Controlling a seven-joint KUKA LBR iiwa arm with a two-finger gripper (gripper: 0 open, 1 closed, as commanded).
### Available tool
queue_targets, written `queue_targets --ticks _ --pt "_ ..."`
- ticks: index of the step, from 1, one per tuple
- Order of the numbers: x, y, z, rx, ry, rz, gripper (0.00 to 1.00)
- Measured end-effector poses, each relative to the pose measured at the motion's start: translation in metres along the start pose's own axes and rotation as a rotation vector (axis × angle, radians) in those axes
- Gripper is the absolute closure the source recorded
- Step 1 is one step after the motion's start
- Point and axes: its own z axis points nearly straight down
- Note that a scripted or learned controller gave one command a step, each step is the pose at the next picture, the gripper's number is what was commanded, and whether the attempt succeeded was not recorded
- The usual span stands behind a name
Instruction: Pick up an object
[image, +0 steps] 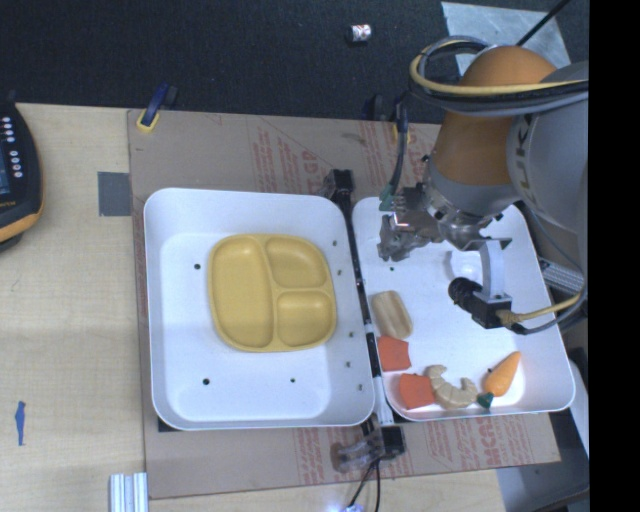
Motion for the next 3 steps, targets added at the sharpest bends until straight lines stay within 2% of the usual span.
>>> queue_targets --ticks 1,2,3 --pt "0.000 0.001 0.001 0.000 0.000 -0.003 0.00" --pt "-0.005 -0.091 0.040 0.010 0.001 0.000 0.00" --pt "-0.050 -0.033 -0.007 -0.010 -0.003 0.003 0.00"
